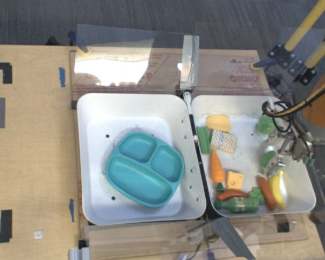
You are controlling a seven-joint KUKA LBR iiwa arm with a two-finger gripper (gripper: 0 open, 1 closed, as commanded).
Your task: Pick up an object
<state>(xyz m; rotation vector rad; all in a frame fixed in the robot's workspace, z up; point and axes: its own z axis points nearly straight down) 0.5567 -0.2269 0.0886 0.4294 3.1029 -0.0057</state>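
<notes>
Nearest the camera, along the front wall of the right bin (pixel 306 202), toy food lies crowded: a green bottle (pixel 239 204), a red chili (pixel 233 194), a sausage (pixel 267 193) and a banana (pixel 279 188), with a cheese cube (pixel 235 179) and a carrot (pixel 217 167) just behind. The gripper (pixel 278 157) is low over the banana's upper end, probably lining up a grab there; whether its jaws are open or closed I cannot tell. Farther back lie a patterned packet (pixel 223 142) and a yellow piece (pixel 219 122). The left bin (pixel 92 112) carries a teal divided plate (pixel 145 168).
</notes>
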